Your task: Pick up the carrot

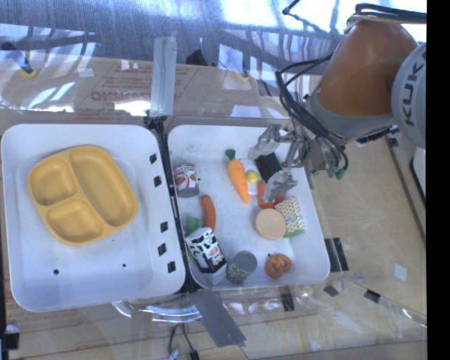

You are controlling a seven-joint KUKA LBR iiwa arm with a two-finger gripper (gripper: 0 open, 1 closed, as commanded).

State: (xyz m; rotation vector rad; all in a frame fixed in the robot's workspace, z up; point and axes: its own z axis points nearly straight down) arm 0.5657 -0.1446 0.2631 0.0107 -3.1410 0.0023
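Camera view: the orange tapered plastic carrot (238, 179) with a green leafy top lies in the right white bin (315, 235), tip pointing toward the near rim. The metal two-finger gripper (278, 180) hovers just right of it; finger opening cannot be determined.

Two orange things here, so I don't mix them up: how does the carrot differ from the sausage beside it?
The carrot tapers and has a green top; the sausage is blunt, redder and plain. The carrot lies nearer the gripper; the sausage nearer the yellow plate. Both lie flat in the right bin.
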